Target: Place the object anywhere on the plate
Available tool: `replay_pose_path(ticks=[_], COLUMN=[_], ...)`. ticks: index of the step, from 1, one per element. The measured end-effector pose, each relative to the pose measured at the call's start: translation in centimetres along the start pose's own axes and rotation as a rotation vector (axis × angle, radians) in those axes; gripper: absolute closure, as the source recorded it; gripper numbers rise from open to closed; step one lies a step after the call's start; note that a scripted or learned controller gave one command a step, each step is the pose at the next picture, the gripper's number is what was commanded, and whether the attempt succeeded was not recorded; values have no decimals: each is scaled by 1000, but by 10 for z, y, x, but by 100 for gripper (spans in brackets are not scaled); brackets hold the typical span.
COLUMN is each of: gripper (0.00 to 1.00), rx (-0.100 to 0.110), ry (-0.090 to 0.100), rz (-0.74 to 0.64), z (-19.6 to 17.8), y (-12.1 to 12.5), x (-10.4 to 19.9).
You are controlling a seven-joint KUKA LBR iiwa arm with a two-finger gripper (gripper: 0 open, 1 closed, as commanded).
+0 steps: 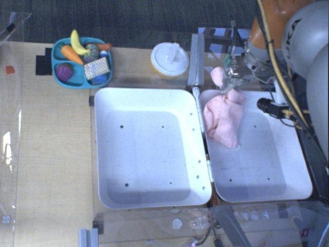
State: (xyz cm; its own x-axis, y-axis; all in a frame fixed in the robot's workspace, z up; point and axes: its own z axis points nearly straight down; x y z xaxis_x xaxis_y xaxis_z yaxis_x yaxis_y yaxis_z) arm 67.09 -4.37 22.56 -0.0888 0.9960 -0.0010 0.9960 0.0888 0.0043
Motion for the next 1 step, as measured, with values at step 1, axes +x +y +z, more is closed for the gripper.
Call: replay_pose_path(ticks=[1], gripper=[100], rx=[1], ry=[1], rz=[-406], z=[10], y=[-9], x=[52])
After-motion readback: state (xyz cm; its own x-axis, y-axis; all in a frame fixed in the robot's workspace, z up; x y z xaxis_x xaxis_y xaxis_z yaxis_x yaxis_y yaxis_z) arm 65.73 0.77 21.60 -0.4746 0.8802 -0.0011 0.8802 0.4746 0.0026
